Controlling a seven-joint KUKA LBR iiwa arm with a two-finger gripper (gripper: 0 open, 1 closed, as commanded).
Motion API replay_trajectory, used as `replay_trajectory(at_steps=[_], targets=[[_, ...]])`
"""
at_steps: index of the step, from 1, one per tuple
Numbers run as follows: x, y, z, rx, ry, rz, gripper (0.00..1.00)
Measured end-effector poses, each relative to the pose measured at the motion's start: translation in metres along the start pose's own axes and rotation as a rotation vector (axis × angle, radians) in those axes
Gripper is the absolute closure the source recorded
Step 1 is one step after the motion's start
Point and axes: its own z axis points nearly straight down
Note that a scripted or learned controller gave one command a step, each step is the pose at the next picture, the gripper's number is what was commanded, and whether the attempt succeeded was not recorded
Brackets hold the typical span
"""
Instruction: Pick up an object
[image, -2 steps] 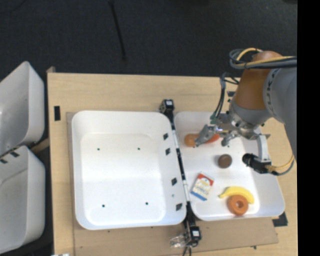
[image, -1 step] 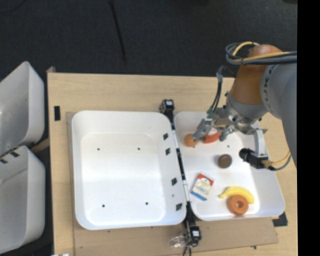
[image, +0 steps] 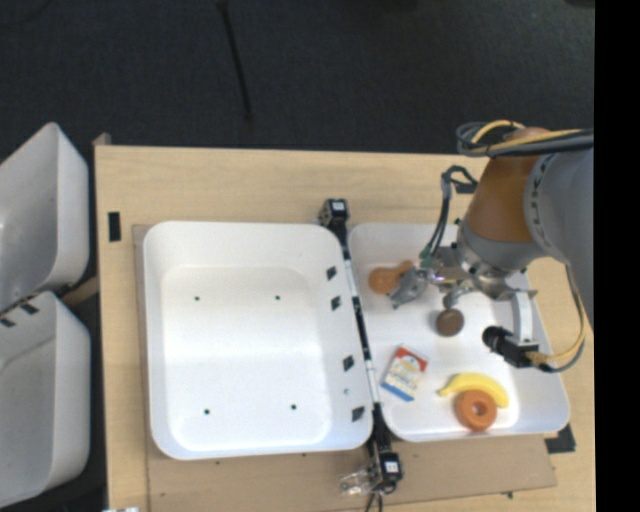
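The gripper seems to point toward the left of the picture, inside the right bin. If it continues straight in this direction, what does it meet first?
Most likely the orange-brown object, which lies just beyond the gripper; whether they already touch is unclear. Behind it comes the right bin's left wall.

Smooth white plastic bins (image: 240, 250) sit on a matt pale wood table (image: 120, 330); the banana (image: 478, 384) looks glossy plastic.

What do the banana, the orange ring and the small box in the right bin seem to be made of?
Banana: probably moulded plastic, going by its even yellow, smooth look. Orange ring: plastic or rubber, uniform matt colour; which one is unclear. Small box: likely printed cardboard, with flat faces and red, white and blue print.
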Motion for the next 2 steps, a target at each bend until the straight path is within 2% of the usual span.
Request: replay_trajectory(at_steps=[1,2], targets=[[0.005,0.086,-0.046,-0.014,-0.002,-0.006,0.0],[0.017,0.079,-0.077,-0.006,0.001,-0.004,0.0]])
